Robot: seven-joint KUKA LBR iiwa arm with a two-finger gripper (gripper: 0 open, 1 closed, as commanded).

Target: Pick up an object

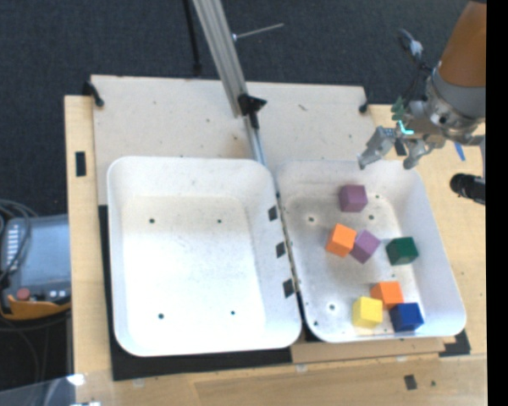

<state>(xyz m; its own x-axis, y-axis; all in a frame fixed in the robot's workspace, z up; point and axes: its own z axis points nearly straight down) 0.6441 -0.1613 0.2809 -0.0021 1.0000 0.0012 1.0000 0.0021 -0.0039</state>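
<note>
My gripper hangs over the right bin's far rim, fingers spread, nothing between them

The blocks all lie in that bin: a purple block nearest me, then an orange block touching a second purple one, a green block, and at the near edge yellow, orange and blue blocks

Robot lab, bench, white bins, teach pendant
</note>
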